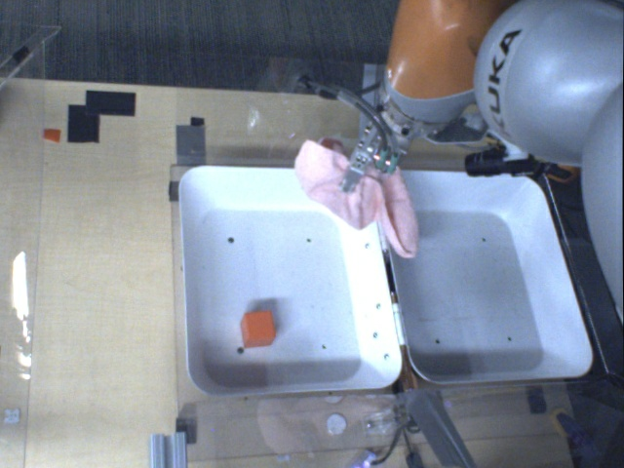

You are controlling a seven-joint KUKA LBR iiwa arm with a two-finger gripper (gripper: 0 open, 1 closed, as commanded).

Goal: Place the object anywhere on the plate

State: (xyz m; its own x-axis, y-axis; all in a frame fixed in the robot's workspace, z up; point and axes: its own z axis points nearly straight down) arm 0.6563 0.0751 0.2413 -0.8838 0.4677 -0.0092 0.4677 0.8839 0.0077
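The grey KUKA arm with its orange band (444, 32) enters from the 2 o'clock corner of the camera view and bends down toward the top of the ridge where the two shallow white bins meet. Its two-finger gripper (353, 178) hangs at about 12 o'clock over that ridge, and its fingers are pinched together on the upper folds of a soft pale pink cloth (366, 198), which shows directly between and below the fingertips. The cloth droops from the grip in a crumpled bundle: one lobe spreads toward 10 o'clock over the back rim of the left white bin (292, 271), and a longer tail hangs toward 5 o'clock, crossing the divide and ending just over the inner edge of the right white bin (487, 291). Whether the cloth's lower tail touches the rim or hangs just clear of it is hard to judge from this slanted angle. In the left bin, toward 7 o'clock on its floor, a small orange cube-shaped block (258, 329) sits well apart from the cloth. The bins rest side by side on a light wooden bench (97, 291); at its 10 o'clock corner lie flat black rectangular markers (97, 113) with a tiny orange square (52, 136) just beside them.
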